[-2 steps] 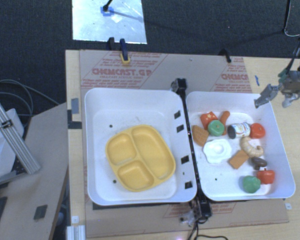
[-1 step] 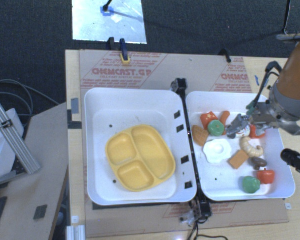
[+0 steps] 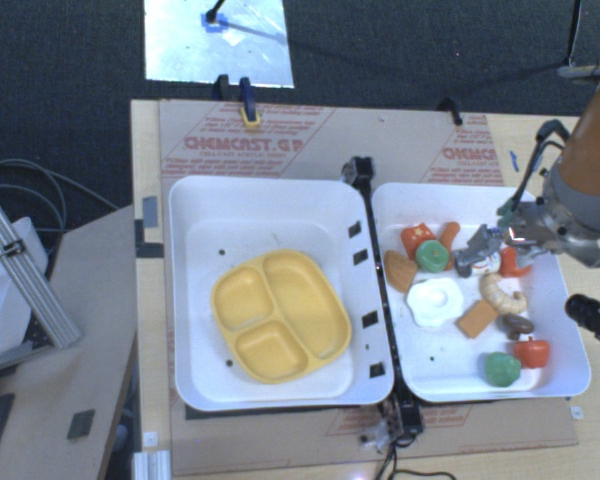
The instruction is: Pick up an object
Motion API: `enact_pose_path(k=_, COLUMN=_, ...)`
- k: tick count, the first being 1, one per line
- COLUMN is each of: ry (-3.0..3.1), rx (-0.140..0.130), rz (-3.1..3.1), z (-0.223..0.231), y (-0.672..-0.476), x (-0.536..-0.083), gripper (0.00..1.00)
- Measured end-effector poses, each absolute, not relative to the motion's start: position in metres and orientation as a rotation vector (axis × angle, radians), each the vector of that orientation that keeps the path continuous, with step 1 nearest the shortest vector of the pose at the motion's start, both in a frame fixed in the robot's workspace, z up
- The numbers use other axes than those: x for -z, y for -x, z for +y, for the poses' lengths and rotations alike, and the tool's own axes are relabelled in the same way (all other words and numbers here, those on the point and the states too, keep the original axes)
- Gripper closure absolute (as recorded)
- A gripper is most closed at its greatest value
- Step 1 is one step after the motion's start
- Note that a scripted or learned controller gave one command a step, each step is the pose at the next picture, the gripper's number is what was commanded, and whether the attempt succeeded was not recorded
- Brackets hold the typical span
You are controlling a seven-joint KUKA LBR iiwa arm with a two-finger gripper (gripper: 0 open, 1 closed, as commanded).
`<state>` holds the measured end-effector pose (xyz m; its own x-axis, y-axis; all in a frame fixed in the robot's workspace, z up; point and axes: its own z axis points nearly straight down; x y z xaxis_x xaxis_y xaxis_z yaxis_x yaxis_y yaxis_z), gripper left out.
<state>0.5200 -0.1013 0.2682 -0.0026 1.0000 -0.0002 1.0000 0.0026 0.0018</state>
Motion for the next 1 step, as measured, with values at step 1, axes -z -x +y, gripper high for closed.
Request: enact_pose_path(k=1, ry=-2.217, rx=-0.002, rz=2.223, z=-0.1013, y=-0.52, x=-0.2682, gripper=0.0)
